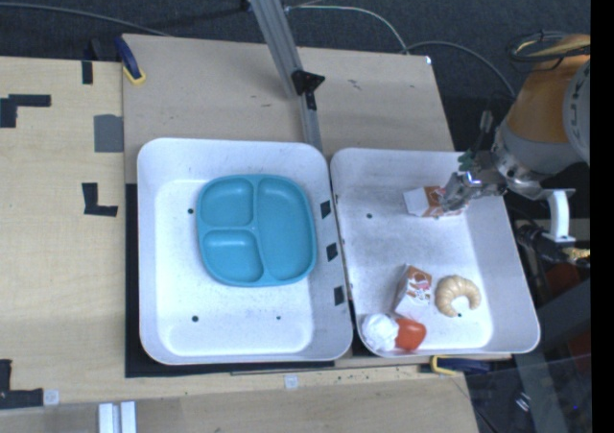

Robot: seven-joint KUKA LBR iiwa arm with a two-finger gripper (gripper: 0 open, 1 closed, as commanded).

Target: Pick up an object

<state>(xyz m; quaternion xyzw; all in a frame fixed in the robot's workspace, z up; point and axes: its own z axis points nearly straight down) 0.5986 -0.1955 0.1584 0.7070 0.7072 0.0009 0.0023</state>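
My gripper [457, 189] is low over the far right part of the right bin [369, 181], reaching in from the right. A small white and red packet [423, 201] lies just to its left, touching or nearly touching the gripper tip. Toward the near side of that bin lie a red and white carton [414, 289], a tan croissant [458, 294] and, in the near corner, a white lump with a red piece [395, 333].
A teal divided plate [257, 229] lies in the left bin [168, 258]. A grey metal pole [278, 23] slants in from the top to the bins' far edge. Cables run across the dark floor behind the bench.
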